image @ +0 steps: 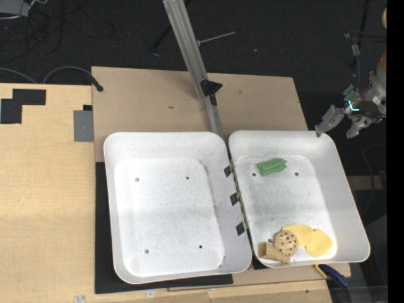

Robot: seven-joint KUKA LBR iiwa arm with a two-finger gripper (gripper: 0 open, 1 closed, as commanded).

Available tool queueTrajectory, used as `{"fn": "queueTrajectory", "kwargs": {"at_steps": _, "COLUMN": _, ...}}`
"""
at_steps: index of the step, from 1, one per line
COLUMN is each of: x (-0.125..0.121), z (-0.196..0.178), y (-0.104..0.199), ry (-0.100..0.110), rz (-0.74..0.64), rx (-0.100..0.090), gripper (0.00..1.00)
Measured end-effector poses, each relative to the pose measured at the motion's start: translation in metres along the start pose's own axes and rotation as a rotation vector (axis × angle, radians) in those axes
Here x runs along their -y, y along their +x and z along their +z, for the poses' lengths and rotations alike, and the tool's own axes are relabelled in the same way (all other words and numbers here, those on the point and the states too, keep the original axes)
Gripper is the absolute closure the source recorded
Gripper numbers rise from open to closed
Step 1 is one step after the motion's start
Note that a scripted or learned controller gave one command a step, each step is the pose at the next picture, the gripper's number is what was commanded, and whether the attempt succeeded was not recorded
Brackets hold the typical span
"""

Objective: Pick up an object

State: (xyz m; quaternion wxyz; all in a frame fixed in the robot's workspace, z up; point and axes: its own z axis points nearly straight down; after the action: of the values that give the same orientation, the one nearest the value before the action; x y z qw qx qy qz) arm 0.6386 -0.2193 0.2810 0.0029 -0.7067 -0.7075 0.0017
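Note:
A green object (271, 166) lies in the far part of the right bin (349, 201). At that bin's near edge sit a round brown cookie-like piece (285, 240), a tan wedge (272, 252) and two yellow discs (313, 241). My gripper (341, 122) hangs beyond the right bin's far right corner, outside the bin and well away from all the objects. Its two fingers are spread apart, with nothing between them.
The left bin (120, 169) lies beside the right one, joined by black clips (233, 198). A slanted aluminium rail (189, 49) rises behind the bins. A light wooden tabletop (38, 182) spreads to the left.

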Motion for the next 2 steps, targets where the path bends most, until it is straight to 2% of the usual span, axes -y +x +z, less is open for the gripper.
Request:
{"fn": "queueTrajectory", "kwargs": {"at_steps": 1, "x": -0.001, "z": -0.003, "y": 0.0, "ry": -0.004, "rz": -0.003, "rx": 0.002, "gripper": 0.0}}
{"fn": "queueTrajectory", "kwargs": {"at_steps": 2, "x": 0.001, "z": 0.062, "y": 0.003, "ry": 0.001, "rz": 0.001, "rx": -0.001, "gripper": 0.0}}
